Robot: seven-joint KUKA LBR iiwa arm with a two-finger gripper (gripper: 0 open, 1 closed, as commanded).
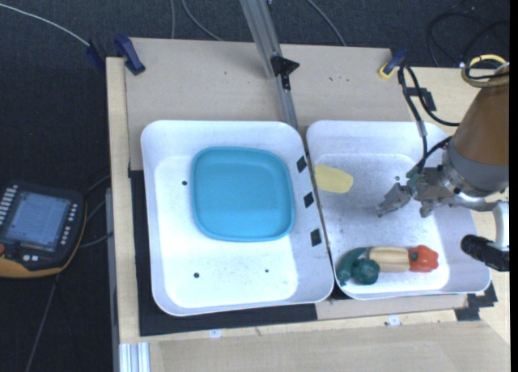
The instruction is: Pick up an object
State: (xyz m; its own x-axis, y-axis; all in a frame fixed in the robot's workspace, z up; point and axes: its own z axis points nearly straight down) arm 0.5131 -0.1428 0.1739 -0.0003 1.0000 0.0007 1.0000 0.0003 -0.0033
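Lying along the right bin's (pixel 356 140) near edge are a green object (pixel 358 269), a tan piece (pixel 388 259) and a red piece (pixel 423 259). Beyond them the claw (pixel 411 199) hovers, fingers spread apart, empty. A yellow piece (pixel 333 179) lies farther left. The left bin (pixel 162 225) holds a blue plate (pixel 243 193).

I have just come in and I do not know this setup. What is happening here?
A grey robot arm reaches in from the right, with its tool over the right bin. Nothing is visibly held. In that bin lie a yellow piece and, along the near wall, green, tan and red items. The left bin has a blue plate.
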